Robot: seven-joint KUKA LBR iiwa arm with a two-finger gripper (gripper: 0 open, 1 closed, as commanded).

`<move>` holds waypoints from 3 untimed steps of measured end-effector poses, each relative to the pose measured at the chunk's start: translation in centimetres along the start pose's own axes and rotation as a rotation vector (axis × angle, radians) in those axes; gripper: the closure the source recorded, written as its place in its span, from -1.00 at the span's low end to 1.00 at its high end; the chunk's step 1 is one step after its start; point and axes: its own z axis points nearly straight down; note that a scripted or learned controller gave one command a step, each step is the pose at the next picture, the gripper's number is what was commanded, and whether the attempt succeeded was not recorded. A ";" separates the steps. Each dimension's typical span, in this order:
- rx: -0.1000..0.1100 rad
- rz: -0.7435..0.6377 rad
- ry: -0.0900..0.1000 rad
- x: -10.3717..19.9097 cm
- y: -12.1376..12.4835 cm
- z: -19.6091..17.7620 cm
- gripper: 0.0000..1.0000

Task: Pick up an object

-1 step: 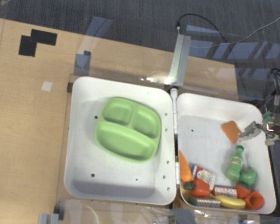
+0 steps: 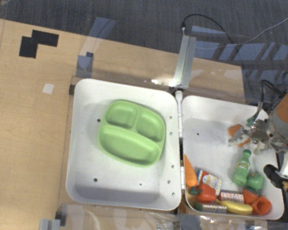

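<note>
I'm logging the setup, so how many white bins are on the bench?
2. The left bin holds a green divided plate. The right bin holds a pile of toy food along its near edge, with the gripper above it.

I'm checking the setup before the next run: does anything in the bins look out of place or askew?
Nothing looks damaged or spilled. The green divided plate sits askew in the left bin. The toys, among them a carrot, banana and green bottle, crowd the right bin's near edge.
</note>
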 end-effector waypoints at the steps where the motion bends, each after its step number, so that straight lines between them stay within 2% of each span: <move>1: 0.001 0.131 -0.002 2.2 7.2 1.4 -1.00; 2: -0.002 0.192 -0.002 2.7 7.1 -8.6 -1.00; 3: 0.000 0.294 -0.001 4.0 6.9 -11.4 -1.00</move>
